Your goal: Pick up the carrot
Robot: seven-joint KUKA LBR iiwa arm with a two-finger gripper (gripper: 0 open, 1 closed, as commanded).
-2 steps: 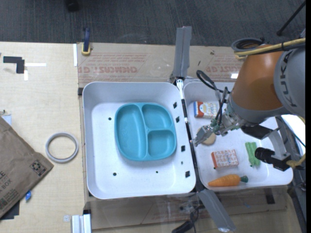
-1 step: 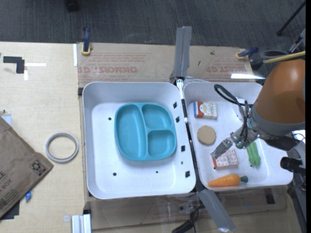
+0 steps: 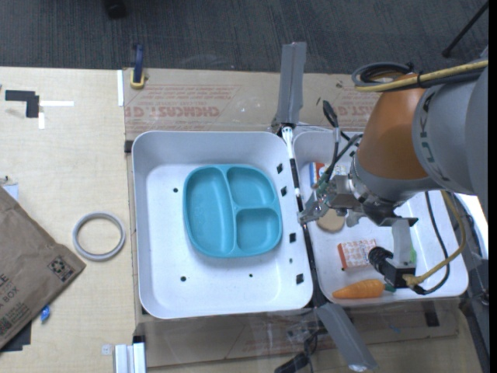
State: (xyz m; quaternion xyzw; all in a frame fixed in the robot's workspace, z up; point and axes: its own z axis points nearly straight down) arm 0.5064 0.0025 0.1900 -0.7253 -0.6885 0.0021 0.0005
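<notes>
Camera view: two white bins are seen side by side on the bench. The left bin [image 3: 147, 231] carries a blue tray [image 3: 231, 210] w/ three compartments, placed about in its centre.

The right bin [image 3: 458, 274] is covered in large part by the arm [image 3: 423, 142], which reaches in from the right, grey w/ an orange band above the wrist. The gripper [image 3: 326, 200] is seen near the bin's left wall, about halfway along that wall, beneath cables and the wrist. Whether it is wide or narrow cannot be told from this angle; nothing is seen between its parts.

The carrot [image 3: 359, 290] lies flat along the front edge of the right bin, near its front-left corner, orange, long axis approx. parallel to the front edge. It is apart from the gripper and not touched by it.

Just behind the carrot a small red-and-white packet [image 3: 357, 253] is seen. A round tan object [image 3: 332, 222] lies just beside the gripper, toward the front; what it is cannot be told.

On the bench left of the bins a tape ring [image 3: 99, 235] lies flat, and a brown cardboard box [image 3: 27, 274] is at the bench's left edge.
</notes>
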